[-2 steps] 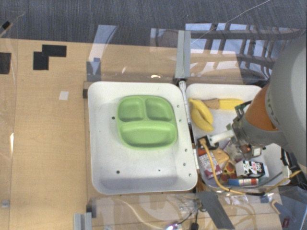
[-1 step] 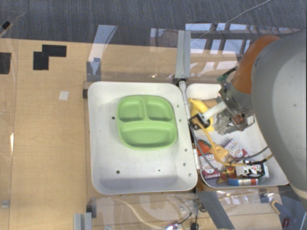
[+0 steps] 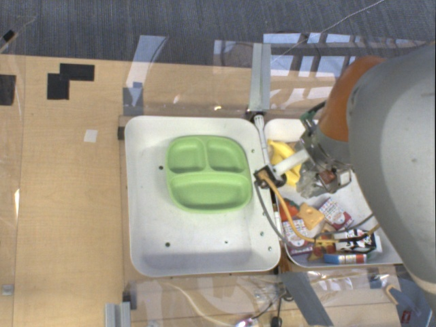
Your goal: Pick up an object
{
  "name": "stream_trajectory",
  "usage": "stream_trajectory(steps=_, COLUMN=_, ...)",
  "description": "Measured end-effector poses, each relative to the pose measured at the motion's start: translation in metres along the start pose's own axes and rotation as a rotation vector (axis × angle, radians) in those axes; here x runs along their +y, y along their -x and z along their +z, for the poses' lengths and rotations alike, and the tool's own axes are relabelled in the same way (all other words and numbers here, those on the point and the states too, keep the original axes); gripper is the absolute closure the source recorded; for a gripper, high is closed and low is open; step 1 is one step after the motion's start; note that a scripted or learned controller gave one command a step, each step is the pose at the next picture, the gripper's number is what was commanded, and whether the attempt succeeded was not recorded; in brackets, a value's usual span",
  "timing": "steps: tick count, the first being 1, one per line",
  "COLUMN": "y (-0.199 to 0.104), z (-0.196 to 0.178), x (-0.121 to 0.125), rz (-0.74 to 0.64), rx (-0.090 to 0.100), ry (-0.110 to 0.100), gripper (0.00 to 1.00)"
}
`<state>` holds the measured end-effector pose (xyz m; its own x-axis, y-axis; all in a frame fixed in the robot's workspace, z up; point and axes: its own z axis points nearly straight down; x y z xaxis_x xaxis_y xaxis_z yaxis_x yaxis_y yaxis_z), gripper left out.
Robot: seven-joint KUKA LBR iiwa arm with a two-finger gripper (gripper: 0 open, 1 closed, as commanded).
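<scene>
The grey arm (image 3: 398,162) looms over the right bin (image 3: 381,245), its gripper (image 3: 320,176) low among crowded objects (image 3: 327,230); whether its jaws are open or closed cannot be told. The left bin (image 3: 146,203) has open margins around a green divided plate (image 3: 208,172). Package printing is unreadable.

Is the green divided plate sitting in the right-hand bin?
No, the green plate lies in the left bin, apart from the cluttered right bin.
</scene>
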<state>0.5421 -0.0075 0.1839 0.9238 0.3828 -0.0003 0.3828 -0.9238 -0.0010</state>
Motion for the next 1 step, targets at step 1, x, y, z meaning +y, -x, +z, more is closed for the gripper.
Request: stream_trajectory(steps=1, y=0.0663, z=-0.0005, x=0.0346, rz=-0.243, rx=0.002, ry=0.0, gripper=1.0)
